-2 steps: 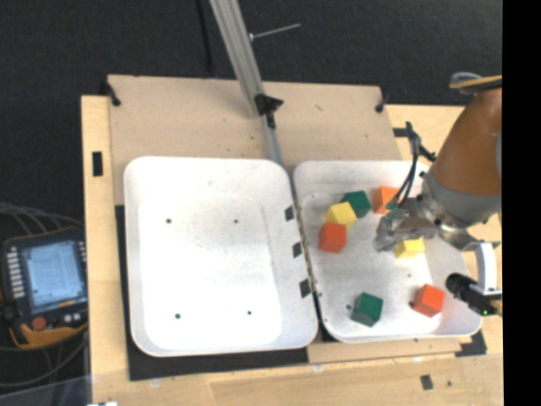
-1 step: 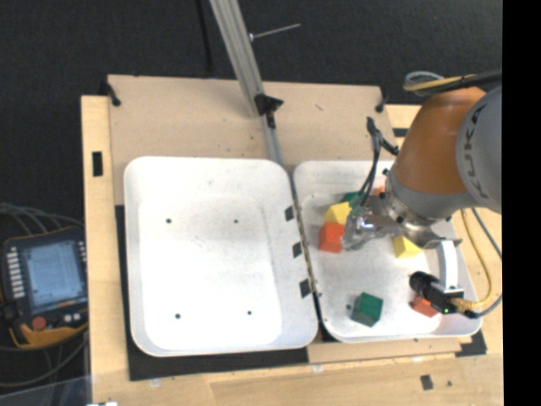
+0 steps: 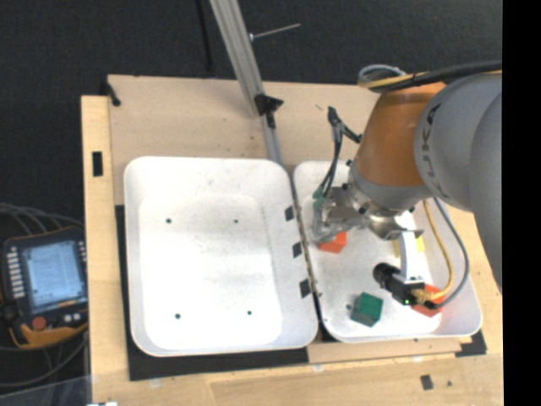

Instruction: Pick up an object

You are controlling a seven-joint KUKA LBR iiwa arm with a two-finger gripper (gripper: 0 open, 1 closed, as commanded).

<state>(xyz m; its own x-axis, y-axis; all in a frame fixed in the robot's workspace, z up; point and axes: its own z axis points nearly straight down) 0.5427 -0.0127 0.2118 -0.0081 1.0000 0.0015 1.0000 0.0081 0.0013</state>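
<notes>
My gripper hangs over the left part of the right bin, close to the divider between the two bins. A small orange block lies right under its tip, partly covered by it; I cannot see whether it is gripped. A green block lies apart from the gripper, near the bin's front edge. The grey arm with its orange band covers the back of this bin.
The left bin sits next to the right one. A slanted metal pole rises behind the bins. A handheld control pendant lies off the bench at the left.
</notes>
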